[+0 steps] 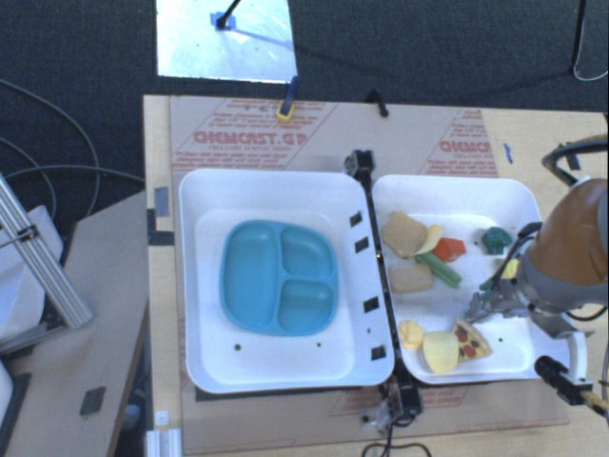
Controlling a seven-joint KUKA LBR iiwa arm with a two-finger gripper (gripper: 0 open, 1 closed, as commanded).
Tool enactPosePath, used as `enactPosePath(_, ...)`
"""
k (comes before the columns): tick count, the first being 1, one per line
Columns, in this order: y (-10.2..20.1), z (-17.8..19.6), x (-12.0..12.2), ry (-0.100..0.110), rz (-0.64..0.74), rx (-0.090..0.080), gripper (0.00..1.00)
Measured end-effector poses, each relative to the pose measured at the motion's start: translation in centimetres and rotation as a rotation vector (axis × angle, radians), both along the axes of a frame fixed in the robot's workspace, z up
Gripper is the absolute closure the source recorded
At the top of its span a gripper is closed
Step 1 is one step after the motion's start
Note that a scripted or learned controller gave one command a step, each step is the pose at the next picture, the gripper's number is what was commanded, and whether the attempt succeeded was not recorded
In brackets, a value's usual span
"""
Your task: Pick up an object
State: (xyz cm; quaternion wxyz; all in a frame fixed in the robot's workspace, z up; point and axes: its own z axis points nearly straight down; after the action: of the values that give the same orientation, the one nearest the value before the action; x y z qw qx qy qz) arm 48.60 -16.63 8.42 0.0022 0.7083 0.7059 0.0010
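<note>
My gripper (479,307) sits low in the right bin (519,196), reaching in from the right edge of the view, its tip just above the pizza slice (470,342). I cannot tell whether it is released, clenched or grasping anything; the dark metal at the tip is too small and blurred from up here. The grey arm (571,255) with its orange band covers the right side of that bin.

I count several toy foods in the right bin. A tan bread slice (404,232) lies near the top left, with a second tan piece (411,278) below it. Between them and the arm lie a yellow strip (430,239), a red piece (449,249) and a green bean-like piece (441,270). A dark green item (495,240) sits further right, near the arm. Along the bottom I see a small yellow lump (410,332) and a pale yellow round piece (440,352) touching the pizza slice.

The left bin (205,198) holds a blue 3-compartment plate (280,276). Both bins rest on the table (419,131).
</note>
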Motion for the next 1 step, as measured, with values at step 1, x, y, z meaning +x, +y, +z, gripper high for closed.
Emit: enactPosePath(1,-2.85,0.16,6.92,-0.004,0.008,-0.003,1.00)
